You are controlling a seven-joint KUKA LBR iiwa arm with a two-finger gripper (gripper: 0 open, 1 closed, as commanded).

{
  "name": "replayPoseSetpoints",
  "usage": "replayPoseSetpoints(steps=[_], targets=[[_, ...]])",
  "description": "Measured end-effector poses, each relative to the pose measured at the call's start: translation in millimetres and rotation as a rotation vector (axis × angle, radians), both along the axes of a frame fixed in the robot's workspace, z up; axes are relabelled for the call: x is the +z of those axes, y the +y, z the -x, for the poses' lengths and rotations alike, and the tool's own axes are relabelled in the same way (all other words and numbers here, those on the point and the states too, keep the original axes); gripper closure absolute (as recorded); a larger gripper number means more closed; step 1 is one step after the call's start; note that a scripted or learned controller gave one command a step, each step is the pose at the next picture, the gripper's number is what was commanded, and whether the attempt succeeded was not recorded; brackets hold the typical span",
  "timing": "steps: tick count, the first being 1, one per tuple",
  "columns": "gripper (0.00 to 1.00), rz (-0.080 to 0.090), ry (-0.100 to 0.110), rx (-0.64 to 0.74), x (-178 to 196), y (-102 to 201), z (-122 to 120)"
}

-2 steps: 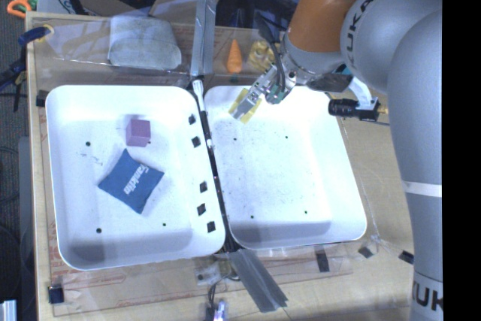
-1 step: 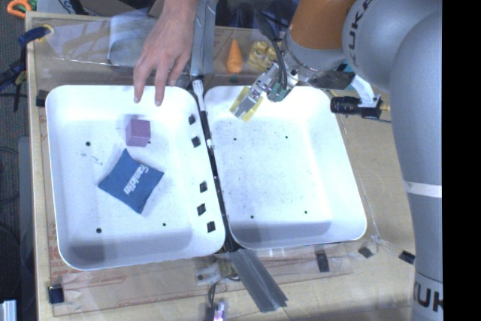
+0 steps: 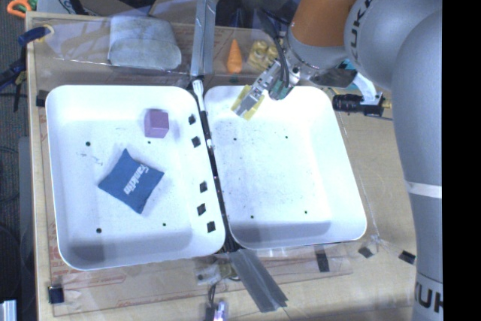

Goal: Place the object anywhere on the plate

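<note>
Yellowish object (image 3: 245, 103) sits pinched in the gripper (image 3: 254, 95) above the right bin's (image 3: 342, 199) far-left corner; no plate visible, placing remains

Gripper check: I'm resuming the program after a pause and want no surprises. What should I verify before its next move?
1. Gripper position: at the far left corner of the right bin. Ok.
2. Load in the gripper: a pale yellowish shape at its tip is unclear. Cannot tell.
3. Purple block: resting in the left bin, apart from the gripper. Ok.
4. Blue pouch: lying flat in the left bin, apart from the block. Ok.
5. Target for placing: which item serves as it is unclear. Cannot tell.
</note>
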State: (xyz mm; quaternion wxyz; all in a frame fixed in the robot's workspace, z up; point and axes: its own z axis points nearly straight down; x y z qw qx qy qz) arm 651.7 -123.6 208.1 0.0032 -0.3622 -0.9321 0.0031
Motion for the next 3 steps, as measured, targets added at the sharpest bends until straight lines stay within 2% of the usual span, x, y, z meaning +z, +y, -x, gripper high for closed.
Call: replayPoseSetpoints(steps=[3], targets=[[1.00,0.003,-0.003,0.013,20,1,-3]])
